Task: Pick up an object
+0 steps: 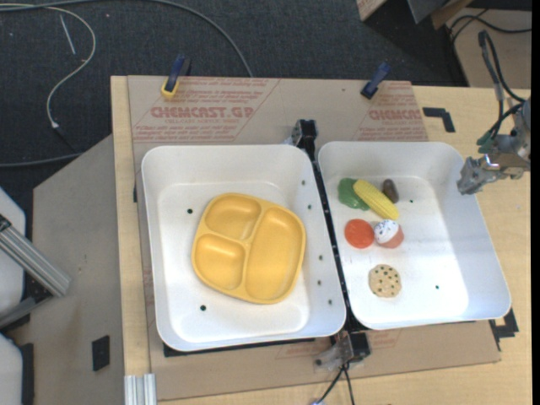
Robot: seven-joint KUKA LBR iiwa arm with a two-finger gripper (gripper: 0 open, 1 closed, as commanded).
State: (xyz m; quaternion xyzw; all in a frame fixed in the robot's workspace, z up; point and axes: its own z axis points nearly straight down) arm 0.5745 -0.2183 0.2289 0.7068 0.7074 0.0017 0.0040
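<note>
Hanging at the right edge of the view, the hand [474, 178] sits just over the right rim of the right bin [472, 251]; how its grip stands cannot be told from here. Well apart from it, toward that bin's left side, lie a yellow corn cob [375, 198] touching a green piece [349, 192], a small brown item [390, 189], a red tomato [359, 233] beside a white-and-red piece [388, 232], and a cookie [385, 281] nearer the front. A yellow divided plate [249, 247] rests in the left bin [169, 251] on the desk [135, 226].
</note>
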